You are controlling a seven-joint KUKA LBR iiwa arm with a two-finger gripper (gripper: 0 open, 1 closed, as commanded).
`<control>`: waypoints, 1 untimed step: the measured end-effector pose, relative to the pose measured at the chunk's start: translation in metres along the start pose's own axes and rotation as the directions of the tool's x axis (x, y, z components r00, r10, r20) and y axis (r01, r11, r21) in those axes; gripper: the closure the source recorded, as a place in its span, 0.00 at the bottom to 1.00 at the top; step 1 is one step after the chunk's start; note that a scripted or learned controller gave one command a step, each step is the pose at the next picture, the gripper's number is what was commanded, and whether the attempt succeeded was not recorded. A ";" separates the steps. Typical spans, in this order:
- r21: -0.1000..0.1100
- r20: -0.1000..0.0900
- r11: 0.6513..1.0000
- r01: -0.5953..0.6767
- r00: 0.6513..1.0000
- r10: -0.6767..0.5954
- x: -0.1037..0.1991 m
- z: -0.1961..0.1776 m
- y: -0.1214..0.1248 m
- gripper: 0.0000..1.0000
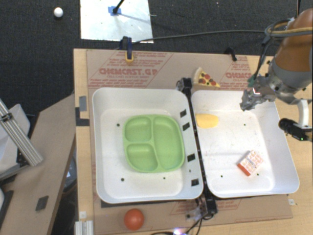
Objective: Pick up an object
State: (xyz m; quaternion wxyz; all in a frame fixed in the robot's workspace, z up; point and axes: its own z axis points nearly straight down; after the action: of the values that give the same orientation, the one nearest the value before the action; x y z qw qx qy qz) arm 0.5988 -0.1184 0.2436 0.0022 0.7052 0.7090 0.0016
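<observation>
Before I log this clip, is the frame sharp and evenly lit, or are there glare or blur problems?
Camera view: even, soft lighting with faint shadows; the two shallow white bins look bright but keep their detail; the pale green three-compartment plastic tray and small red-and-white packet read clearly; the end effector looks slightly soft and dark.

This looks like a robot laboratory. A grey and orange robot arm (292, 53) reaches over a counter (146, 65) covered with printed cardboard. Two white bins (105, 102) are fixed side by side with black clips. Cables (205, 33) run across dark carpet, and an aluminium frame piece (17, 133) stands at the left.
</observation>
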 end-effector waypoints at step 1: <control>0.006 -0.002 1.000 0.002 1.000 -0.002 0.043 0.010 -0.022 1.00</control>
State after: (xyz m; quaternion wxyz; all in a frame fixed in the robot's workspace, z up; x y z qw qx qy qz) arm 0.5764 -0.0757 0.2333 -0.0006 0.7044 0.7098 0.0004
